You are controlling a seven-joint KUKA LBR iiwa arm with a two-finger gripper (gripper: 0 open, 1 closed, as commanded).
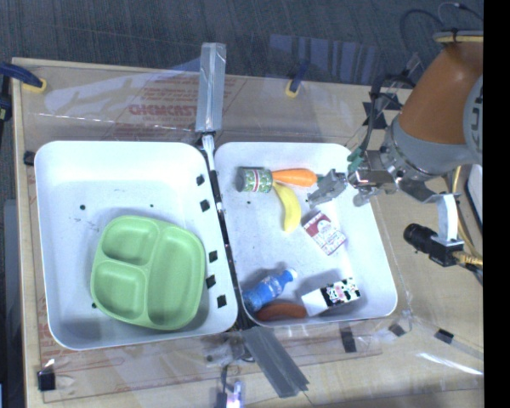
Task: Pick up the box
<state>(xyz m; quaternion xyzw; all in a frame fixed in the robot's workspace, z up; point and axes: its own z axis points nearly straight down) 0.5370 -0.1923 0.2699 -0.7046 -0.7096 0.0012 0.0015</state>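
Observation:
A small red and white box (325,232) lies flat in the middle of the right bin (382,266), just below my gripper. A second white box with black patches (331,296) rests against that bin's front wall. My gripper (342,190) hangs over the bin's upper right part, beside the right end of the carrot (294,177). Its fingers stand open with nothing between them. The arm, grey with an orange band, comes in from the right edge.
Also in the right bin are a green can (255,179), a banana (287,206), a blue bottle (268,288) and a brown item (280,310). The left bin (64,177) holds a green divided plate (149,270).

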